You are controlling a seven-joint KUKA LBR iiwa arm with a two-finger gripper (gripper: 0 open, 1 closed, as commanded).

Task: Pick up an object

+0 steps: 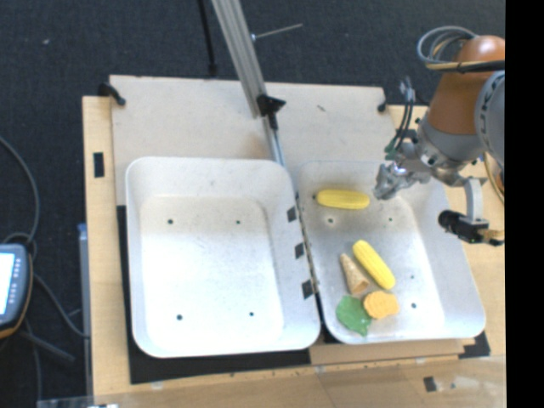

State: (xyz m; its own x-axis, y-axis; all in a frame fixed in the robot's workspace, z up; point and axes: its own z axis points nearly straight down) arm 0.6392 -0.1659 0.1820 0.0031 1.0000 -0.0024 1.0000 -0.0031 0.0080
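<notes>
The wooden bench [195, 109] was seen from above at a slant, bearing two shallow white bins side by side. The left bin [144, 185] was set against the right bin [450, 304], their inner rims meeting near the middle of the view. An aluminium post [242, 45] was seen rising at a slant from the bench behind the bins. The grey arm [459, 113], with its orange band, was reached in from the right, and the gripper [387, 181] was held over the far part of the right bin, just beside a yellow corn cob [342, 199] but apart from it; nothing was seen between its fingers, and how wide they stood could not be told. Nearer the front of the same bin, a second corn cob [374, 264] was laid at a slant, touching a tan cone [352, 273]. An orange piece [381, 304] and a green leaf [352, 314] were clustered just below these.
</notes>
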